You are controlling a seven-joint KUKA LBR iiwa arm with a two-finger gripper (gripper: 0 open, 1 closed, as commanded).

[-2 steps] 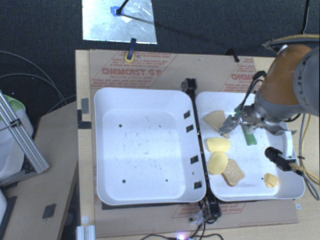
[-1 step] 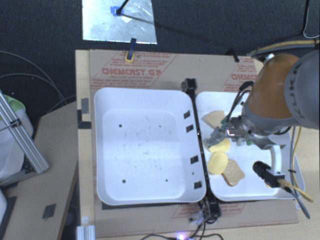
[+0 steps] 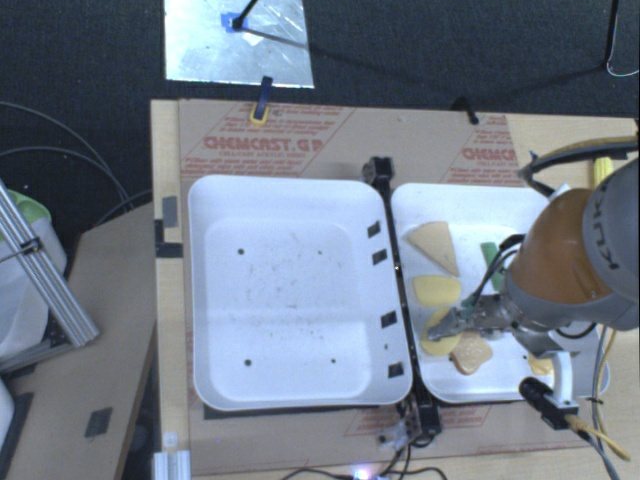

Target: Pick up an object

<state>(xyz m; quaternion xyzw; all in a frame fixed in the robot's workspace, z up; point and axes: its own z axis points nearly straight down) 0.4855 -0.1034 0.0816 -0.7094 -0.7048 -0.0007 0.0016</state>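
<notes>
We see the desk (image 3: pixel 330 128) carrying two white bins, and the arm (image 3: pixel 575 258) reaching over the right bin (image 3: pixel 470 203) with its claw (image 3: pixel 462 320) down low among the food-like pieces. The left bin (image 3: pixel 290 288) lies well to the claw's left.

Largest of the loose things is a tan wedge (image 3: pixel 435 246), up and to the left of the claw. A pale yellow slice (image 3: pixel 436 290) sits just above the claw, a yellow piece (image 3: pixel 438 343) touches it on its lower left, and a small tan biscuit (image 3: pixel 472 354) lies just below it. A green piece (image 3: pixel 490 258) stands up and to its right.

We cannot tell from this view whether the claw is spread or pressed together, nor whether anything sits between its tips.

Our worry is crowding: with three pieces packed round the claw, it may nudge them aside, or catch only an edge that slips out on the lift. The flat slices give little to grip.
</notes>
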